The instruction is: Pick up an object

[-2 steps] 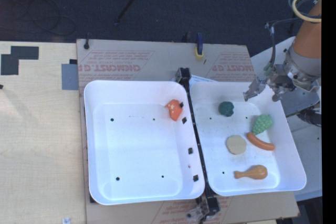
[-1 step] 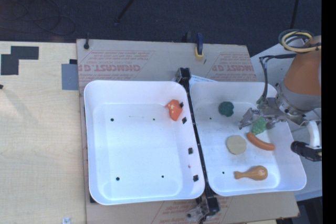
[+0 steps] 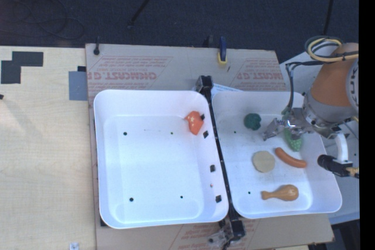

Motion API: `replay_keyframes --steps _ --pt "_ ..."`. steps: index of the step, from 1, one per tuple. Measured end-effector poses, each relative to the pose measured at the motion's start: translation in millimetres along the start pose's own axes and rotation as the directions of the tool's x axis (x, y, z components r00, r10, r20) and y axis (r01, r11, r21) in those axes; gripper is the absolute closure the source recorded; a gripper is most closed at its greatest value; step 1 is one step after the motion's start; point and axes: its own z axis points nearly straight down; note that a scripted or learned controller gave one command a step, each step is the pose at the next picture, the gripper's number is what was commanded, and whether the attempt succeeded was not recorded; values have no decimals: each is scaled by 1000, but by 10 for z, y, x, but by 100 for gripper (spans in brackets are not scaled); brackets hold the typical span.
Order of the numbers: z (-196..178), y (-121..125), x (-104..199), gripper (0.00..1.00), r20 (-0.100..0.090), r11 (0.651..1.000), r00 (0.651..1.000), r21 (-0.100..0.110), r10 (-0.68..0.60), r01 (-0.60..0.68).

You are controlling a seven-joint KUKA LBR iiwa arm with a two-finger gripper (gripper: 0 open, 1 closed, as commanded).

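Note:
My gripper (image 3: 285,127) hangs over the far right part of the right bin (image 3: 234,190), below the orange band of the arm (image 3: 331,84). A light green object (image 3: 293,140) lies right beside it and partly under it. I cannot tell whether they touch. In the same bin lie a dark green lump (image 3: 252,121) to the gripper's left, a beige disc (image 3: 263,161), an orange sausage (image 3: 290,157) and a tan drumstick (image 3: 280,193). An orange-red object (image 3: 194,122) rests against the right wall of the left bin (image 3: 111,184).
A black divider strip (image 3: 214,149) runs between the two bins. Both stand on a cardboard sheet (image 3: 146,70) held by a clamp (image 3: 222,54) at the back. Cables (image 3: 322,47) loop above the arm at the right.

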Motion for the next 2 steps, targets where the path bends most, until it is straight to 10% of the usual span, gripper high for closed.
replay_keyframes --steps 1,2 --pt "-846 268 -162 0 4 1000 1000 3 1 -1" --pt "-482 -395 -92 0 -3 1000 1000 22 1 -1"
